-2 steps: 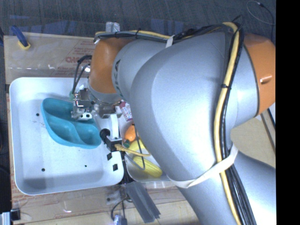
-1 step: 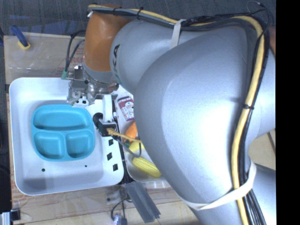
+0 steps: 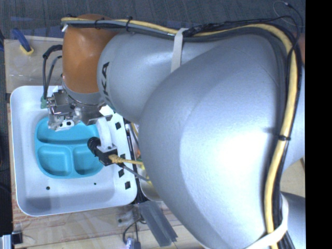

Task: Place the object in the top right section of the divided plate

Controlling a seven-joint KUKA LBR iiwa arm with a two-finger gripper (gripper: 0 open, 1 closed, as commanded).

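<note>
I cannot make out the object itself: nothing sits loose in the two lower compartments of the blue divided plate (image 3: 66, 150), and the upper part of the plate, where the top right section should be, lies under the gripper (image 3: 61, 119) and its metal wrist hardware. So from my station I cannot say whether the object is between the fingers, already set down beneath them, or somewhere else; whether the fingers are spread or closed I cannot tell either, since the mount and brackets block them from above. What I can see is that the gripper hangs right over the plate's upper edge, touching or nearly touching it in this slanted view. The plate rests in the left white bin (image 3: 31, 191), toward its upper half, with bare bin floor below it. The arm (image 3: 207, 134) reaches in from the right and takes up most of the picture, its orange band (image 3: 80, 56) just above the wrist and a yellow and black cable (image 3: 282, 118) running along its outer curve. My judgement is that the task is at its placing stage: the tool is over the right area of the plate, but I have no evidence of a finished placement. What is left is to confirm the object lands in the top right compartment and lift clear.
</note>
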